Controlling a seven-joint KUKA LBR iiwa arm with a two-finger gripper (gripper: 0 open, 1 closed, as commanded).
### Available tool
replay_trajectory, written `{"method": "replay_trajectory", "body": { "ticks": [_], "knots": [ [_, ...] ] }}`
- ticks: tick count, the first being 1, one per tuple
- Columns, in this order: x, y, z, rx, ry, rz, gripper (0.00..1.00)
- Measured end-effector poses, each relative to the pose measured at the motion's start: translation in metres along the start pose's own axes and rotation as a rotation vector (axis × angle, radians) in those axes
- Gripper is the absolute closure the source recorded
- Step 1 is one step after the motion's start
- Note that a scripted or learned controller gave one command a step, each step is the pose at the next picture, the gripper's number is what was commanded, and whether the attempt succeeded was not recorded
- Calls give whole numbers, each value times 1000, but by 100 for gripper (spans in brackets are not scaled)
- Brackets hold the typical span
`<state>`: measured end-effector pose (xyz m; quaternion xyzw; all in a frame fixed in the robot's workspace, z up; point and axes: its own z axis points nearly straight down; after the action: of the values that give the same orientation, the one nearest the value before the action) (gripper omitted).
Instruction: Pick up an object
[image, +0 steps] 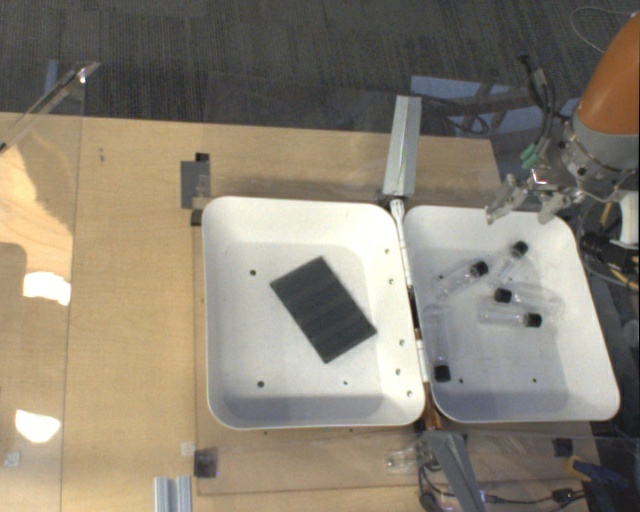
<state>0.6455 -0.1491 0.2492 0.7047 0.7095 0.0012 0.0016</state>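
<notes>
Arm (612, 95): orange band above grey wrist section. Thin metallic claw (527, 197) parts below. Green cabling at wrist; black cables alongside. White fitting on the side.

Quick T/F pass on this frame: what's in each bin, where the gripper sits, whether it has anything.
1. A dark flat rectangular pad lies in the left bin. True.
2. The small clear tubes with black caps lie in the left bin. False: they are scattered in the right bin.
3. The gripper is at the far edge of the right bin. True.
4. The gripper is lifting the pad. False: the pad rests on the left bin's floor, well apart from the gripper.
5. The pad lies square to the bin walls. False: it sits turned at a slant.
</notes>
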Motion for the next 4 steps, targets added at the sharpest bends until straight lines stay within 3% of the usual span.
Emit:
{"method": "replay_trajectory", "body": {
  "ticks": [1, 2, 3, 4],
  "knots": [
    [-36, -48, 152, -5, -1, -26, 0],
    [-56, 18, 142, -2, -1, -43, 0],
    [-43, 25, 162, -3, -1, -98, 0],
    [-42, 28, 149, -11, -5, -105, 100]
  ]
}}
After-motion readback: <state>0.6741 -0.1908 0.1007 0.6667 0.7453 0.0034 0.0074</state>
